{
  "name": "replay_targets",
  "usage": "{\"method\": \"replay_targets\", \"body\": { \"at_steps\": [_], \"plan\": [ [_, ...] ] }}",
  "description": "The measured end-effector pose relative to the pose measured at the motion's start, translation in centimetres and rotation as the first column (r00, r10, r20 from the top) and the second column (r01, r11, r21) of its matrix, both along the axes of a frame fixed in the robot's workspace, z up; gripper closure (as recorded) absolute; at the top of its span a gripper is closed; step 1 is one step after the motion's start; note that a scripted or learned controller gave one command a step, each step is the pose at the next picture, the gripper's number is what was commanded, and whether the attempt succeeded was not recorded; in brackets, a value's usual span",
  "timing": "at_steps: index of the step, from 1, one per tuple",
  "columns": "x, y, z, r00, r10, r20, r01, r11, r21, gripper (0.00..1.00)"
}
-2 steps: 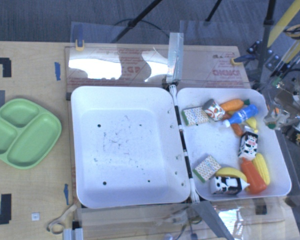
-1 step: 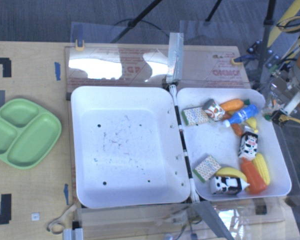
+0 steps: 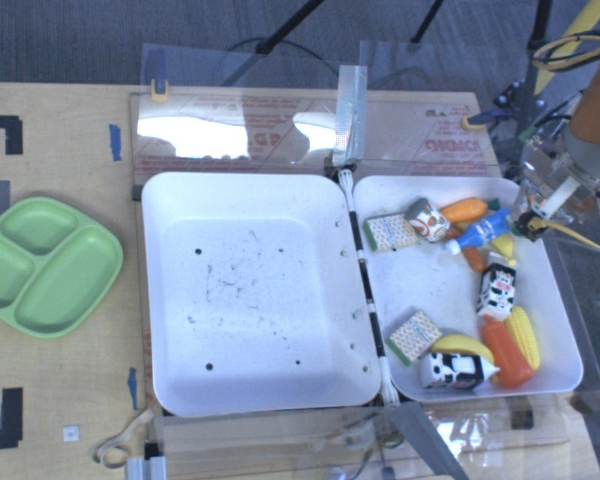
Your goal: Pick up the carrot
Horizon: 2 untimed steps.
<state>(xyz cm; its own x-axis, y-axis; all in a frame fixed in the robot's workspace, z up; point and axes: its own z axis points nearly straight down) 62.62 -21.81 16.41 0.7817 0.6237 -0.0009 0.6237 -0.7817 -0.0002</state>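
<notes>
Lab: tripod legs (image 3: 310, 8), taped bench (image 3: 60, 138)

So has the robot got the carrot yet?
Not yet. The orange carrot lies in the right white bin, at its far edge, next to a blue bottle. Nothing looks done so far. The gripper is at the bin's far right corner, close to the carrot but not on it. Reaching, gripping and lifting are all left.

Bright, even light from overhead leaves only faint, soft shadows on the desk (image 3: 60, 128). The clear panels (image 3: 240, 118) behind the bins throw white glare, and the whole view looks slightly soft and grainy.
</notes>
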Motion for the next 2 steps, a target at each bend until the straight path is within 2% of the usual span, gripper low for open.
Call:
{"method": "replay_targets", "body": {
  "at_steps": [1, 2],
  "plan": [
    [-2.3, 0.2, 0.7, 0.998, 0.067, -0.002, -0.067, 0.998, 0.002, 1.0],
    [1.5, 0.5, -0.3, 0.995, 0.097, 0.0, -0.097, 0.995, 0.0, 1.0]
  ]
}}
